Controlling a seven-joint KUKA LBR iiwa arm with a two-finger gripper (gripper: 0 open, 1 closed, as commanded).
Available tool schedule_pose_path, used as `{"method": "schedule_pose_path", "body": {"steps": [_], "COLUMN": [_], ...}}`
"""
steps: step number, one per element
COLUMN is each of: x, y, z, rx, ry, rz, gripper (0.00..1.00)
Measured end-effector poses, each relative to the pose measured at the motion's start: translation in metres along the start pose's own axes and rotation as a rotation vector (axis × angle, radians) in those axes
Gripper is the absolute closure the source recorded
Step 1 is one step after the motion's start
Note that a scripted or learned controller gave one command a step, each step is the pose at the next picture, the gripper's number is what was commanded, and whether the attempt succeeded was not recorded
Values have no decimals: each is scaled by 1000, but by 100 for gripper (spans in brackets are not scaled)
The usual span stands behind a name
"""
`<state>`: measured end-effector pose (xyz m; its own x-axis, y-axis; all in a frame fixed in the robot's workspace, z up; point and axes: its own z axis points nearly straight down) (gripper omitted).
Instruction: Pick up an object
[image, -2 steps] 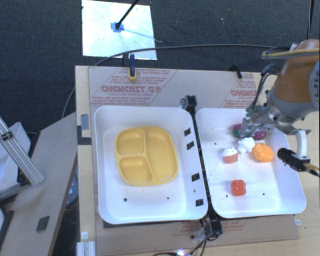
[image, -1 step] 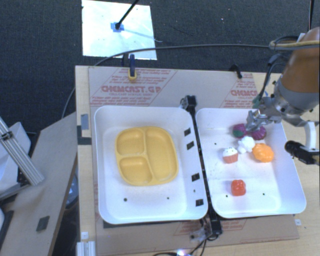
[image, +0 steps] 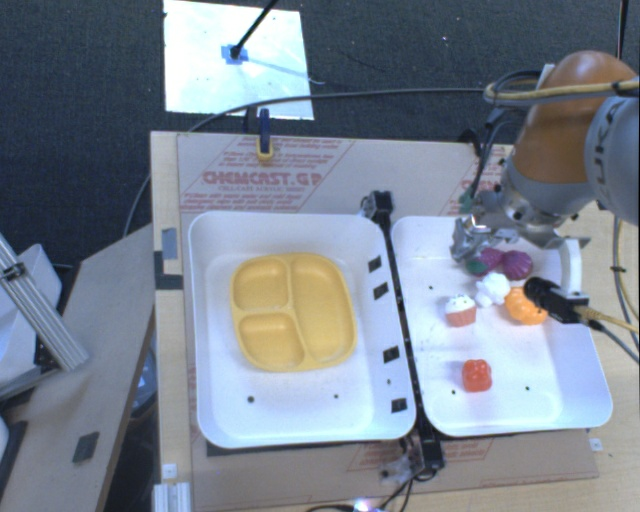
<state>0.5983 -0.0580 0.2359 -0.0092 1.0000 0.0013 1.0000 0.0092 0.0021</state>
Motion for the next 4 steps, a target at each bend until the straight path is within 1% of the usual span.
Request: {"method": "schedule_pose_path", "body": {"steps": [1,2,3,4], "x": [61,107,166,168], "y": [10,27,32,38], "z": [10,4,1,2], "rx": [0,-2,-1,0], "ry": [0,0,2,-1], "rz": [-1,0,-1,3], "gripper": [100,100,100,100]}}
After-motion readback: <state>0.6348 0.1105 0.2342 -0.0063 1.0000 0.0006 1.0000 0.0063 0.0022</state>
